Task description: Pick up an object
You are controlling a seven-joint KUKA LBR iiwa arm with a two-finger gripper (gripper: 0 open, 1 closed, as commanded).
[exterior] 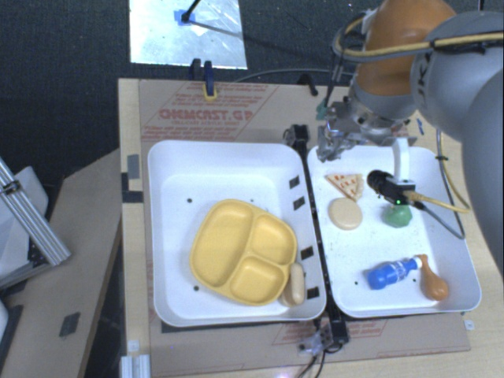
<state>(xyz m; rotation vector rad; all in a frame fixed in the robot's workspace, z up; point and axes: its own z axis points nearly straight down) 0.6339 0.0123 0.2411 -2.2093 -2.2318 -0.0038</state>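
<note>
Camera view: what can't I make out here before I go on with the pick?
- Tool: too small and dark against the arm's wrist to judge its state or whether it carries anything.
- Green object: its near side is covered by a black part with a lit green dot, so its shape is unclear.
- Arm: cut off by the right edge.

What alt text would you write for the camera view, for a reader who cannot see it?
A grey robot arm reaches in from the right, its gripper over the far edge of the right bin, which holds a pizza slice, a beige disc, a green ball, a blue bottle and a brown drumstick. The left bin holds a yellow divided tray and a small bread roll.
</note>
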